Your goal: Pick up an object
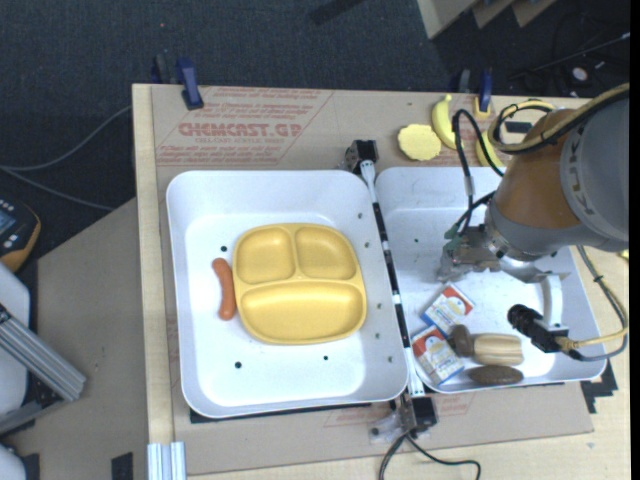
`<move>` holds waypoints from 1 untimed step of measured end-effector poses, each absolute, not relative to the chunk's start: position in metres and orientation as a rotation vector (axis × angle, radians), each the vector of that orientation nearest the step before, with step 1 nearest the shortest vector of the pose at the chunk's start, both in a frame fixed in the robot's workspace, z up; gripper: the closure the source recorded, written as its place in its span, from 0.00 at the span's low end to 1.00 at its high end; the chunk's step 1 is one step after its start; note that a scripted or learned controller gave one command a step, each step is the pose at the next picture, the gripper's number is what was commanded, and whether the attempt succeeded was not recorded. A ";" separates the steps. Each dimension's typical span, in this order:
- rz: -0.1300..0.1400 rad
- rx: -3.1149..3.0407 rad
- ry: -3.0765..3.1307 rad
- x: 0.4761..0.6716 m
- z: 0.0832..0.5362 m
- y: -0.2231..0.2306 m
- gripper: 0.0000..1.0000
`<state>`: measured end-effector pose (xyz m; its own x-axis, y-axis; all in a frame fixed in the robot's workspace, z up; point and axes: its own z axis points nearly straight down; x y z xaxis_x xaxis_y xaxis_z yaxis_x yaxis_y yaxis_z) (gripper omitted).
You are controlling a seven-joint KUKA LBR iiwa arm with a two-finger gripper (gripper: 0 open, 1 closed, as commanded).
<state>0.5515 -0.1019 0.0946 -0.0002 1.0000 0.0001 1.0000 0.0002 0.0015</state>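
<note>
Over the right bin (420,193), the arm's bulky grey-and-orange wrist (545,193) covers much of the bin's middle and far side, and the end effector (470,256) is tucked under it pointing down at the bin floor, so whether it's spread or closed, or has anything in it, can't be made out. Toward that bin's near edge sits a little pile: a tan bread-roll-looking thing (492,348) with its long axis running left-right, a darker brown piece (494,375) just in front of it lying the same way, and two small packets (447,311) tilted diagonally, partly overlapped. Left of that bin, the left bin (200,368) holds a yellow divided plate (298,283), with an orange hot dog (225,288) just beside it, lying front-to-back.
</note>
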 end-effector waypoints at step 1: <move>0.001 2.222 2.221 0.551 0.094 -0.102 0.00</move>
